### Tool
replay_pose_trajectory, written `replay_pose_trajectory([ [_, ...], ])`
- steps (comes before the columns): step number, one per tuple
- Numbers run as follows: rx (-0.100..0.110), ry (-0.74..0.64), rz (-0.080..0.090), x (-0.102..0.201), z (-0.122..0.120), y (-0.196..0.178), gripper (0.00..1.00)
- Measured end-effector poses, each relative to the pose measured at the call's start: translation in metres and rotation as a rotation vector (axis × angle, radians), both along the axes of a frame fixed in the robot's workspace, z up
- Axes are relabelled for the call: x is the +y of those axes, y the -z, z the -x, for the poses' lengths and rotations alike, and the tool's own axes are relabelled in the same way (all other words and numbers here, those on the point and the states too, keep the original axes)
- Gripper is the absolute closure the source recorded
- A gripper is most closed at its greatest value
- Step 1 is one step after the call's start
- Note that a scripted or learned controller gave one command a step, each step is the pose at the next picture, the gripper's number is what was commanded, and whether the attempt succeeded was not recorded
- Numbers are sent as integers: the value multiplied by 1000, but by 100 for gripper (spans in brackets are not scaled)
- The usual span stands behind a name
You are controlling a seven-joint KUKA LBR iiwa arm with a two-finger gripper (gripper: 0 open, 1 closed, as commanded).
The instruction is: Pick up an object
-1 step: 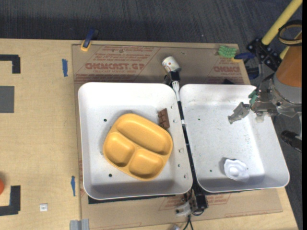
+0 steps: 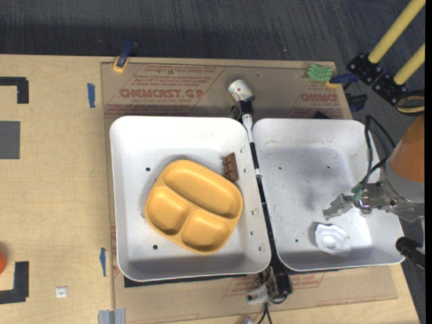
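Observation:
A small white crumpled object (image 2: 331, 238) lies near the front of the right bin (image 2: 304, 147). My gripper (image 2: 339, 206) hangs low over that bin, just above and slightly right of the white object, and nothing shows in its grasp. A yellow divided plate (image 2: 194, 205) lies in the middle of the left bin (image 2: 135, 154). A small brown block (image 2: 230, 167) rests against that bin's right wall, beside the plate's far corner.
The arm, with its orange band (image 2: 413, 158), comes in over the right bin's right rim. A white-tipped tool (image 2: 240, 93) and cable lie behind the bins along the divider. Yellow poles (image 2: 403, 19) stand at the back right.

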State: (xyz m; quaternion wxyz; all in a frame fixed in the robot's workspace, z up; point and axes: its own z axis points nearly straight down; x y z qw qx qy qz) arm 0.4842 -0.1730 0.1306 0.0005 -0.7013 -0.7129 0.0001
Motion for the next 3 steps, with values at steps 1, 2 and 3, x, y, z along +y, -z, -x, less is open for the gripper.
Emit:
replay_pose_trajectory([
  [1, -3, -61, -3, -48, -96, 8, 0],
  [2, -14, -76, 0, -48, -129, 23, 0],
  [3, -2, -629, 0, -51, -62, 5, 0],
])
